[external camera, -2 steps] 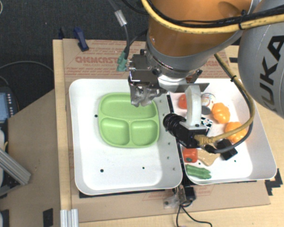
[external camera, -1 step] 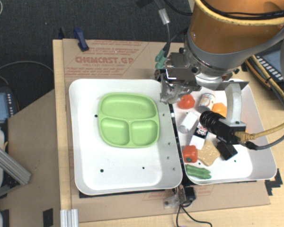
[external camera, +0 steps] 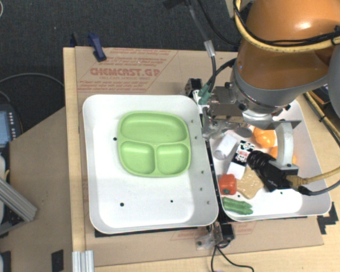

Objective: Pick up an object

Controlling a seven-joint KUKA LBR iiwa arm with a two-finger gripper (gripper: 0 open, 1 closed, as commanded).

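Roughly, by label:
Arm: low over the right bin
Jaws: grip hidden, cannot tell
Left bin: green divided tray
Right bin: small mixed objects

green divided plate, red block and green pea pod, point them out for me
green divided plate [external camera: 154, 127], camera view, floor of its large compartment
red block [external camera: 227, 184], camera view, its top face
green pea pod [external camera: 238, 206], camera view, middle of its length

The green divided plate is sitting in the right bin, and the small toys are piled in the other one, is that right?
Not quite. The camera view shows the green divided plate in the left bin; the small toys are piled in the right bin.
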